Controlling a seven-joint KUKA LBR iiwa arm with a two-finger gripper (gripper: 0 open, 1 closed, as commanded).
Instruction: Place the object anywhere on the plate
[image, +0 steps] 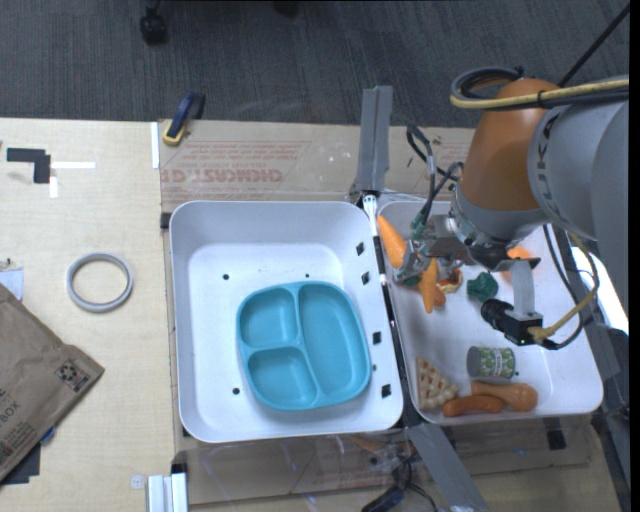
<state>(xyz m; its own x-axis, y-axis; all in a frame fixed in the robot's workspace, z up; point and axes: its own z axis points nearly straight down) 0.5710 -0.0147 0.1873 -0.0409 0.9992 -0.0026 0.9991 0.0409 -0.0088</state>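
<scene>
The fingers of the two-finger gripper (434, 262) are tangled among cables and dark hardware at the wrist, so whether they are clenched or released cannot be told. The gripper sits low over the upper left part of the right shallow white bin (592, 392), and a small slender orange-yellow toy piece (430, 289) shows just below it, touching or nearly touching it; whether it is gripped cannot be told. An orange toy carrot (391, 241) lies just beside it against the bin's left wall. Further right in the same bin is a small dark green toy (484, 285). Toward the near edge are a green-labelled tin can (492, 362), a tan waffle-patterned piece (431, 379) and two orange-brown sausage-like pieces (490, 401). The light blue three-compartment plastic plate (300, 345) lies flat in the middle of the left shallow white bin (186, 300), well apart from the gripper, with nothing on it. On the bench to the left lie a grey tape ring (100, 281) and a brown paper bag (35, 390).
</scene>
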